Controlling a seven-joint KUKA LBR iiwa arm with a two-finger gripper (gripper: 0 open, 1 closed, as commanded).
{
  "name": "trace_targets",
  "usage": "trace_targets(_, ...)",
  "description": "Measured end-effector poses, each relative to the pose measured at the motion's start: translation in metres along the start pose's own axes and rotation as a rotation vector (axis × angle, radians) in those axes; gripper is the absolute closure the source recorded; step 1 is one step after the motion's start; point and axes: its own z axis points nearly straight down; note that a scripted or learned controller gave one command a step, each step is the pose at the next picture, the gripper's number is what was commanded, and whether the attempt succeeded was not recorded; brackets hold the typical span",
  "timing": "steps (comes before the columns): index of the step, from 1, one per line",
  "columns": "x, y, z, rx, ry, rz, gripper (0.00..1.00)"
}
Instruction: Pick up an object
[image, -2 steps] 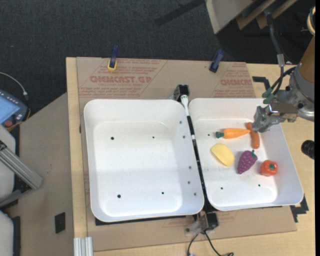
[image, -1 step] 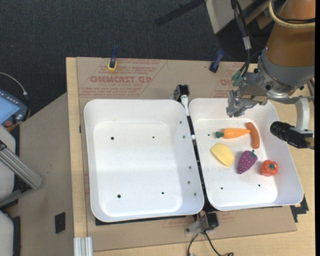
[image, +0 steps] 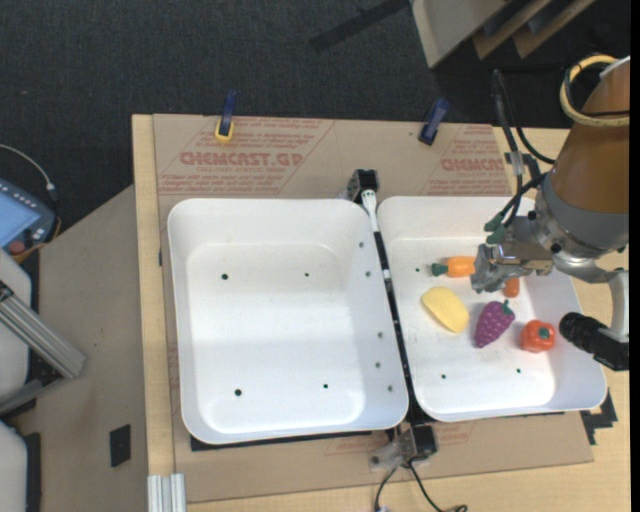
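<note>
A: Where is the arm?

B: It reaches in from the right, its orange band (image: 590, 150) high above the right bin (image: 450, 395). The tool (image: 497, 272) hangs over the upper middle of that bin, among the toy food.

A: Is the tool holding anything?

B: I cannot tell. Its grey body hides the tips, and nothing shows plainly between them.

A: What lies in that bin?

B: Four pieces, all close together. A small orange carrot (image: 457, 267) lies just left of the tool, touching it or nearly so. A yellow lemon-like piece (image: 446, 309) sits below the carrot. A purple bunch of grapes (image: 492, 324) lies just right of the yellow piece, under the tool. A red tomato (image: 537, 337) with a green top sits right of the grapes, near the bin's right wall. A bit of orange-red also shows at the tool's right side, too hidden to name.

A: And the other bin?

B: The left bin (image: 200, 300) stands side by side with the right one, their walls meeting at a dark strip down the middle.

A: What carries the bins?

B: A brown cardboard sheet (image: 300, 150) with red lettering on the tabletop, pinned at its far edge by two clamps (image: 227, 117). A black clip (image: 362, 184) sits where the bins meet at the far end.
</note>
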Motion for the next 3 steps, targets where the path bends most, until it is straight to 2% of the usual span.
trace_targets(1, 0.071, -0.022, -0.070, -0.015, 0.002, -0.014, 1.00)
trace_targets(3, 0.137, -0.020, -0.253, -0.022, 0.003, -0.010, 1.00)
